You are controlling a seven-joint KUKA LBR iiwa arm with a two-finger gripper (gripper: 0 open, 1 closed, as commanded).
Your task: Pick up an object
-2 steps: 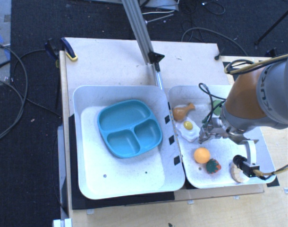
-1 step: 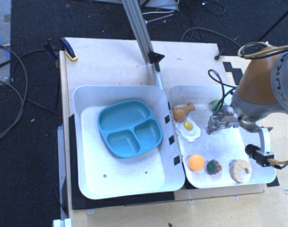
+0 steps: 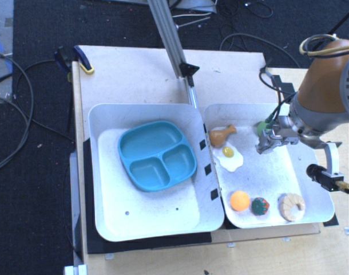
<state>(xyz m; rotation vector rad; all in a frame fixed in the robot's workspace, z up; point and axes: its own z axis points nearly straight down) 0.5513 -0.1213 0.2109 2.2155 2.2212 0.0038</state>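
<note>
Fingers [image 3: 265, 146]: state unclear, over right bin [image 3: 312, 213] | fried egg [image 3: 230, 160] just left | green object [image 3: 261, 128] just above

Robotics lab test cell, not a home or kitchen. Plywood tabletop [image 3: 134, 73] sits on dark carpet [image 3: 37, 171] with loose black cables [image 3: 14, 102] at the left of the frame and along the top. Aluminium strut [image 3: 166, 27] runs down from top centre. Two white bins [image 3: 106, 222] hold a blue divided tray [image 3: 157, 155] and toy food like a plastic fried egg [image 3: 229, 160]. Industrial arm [image 3: 326, 90] at right.
</note>
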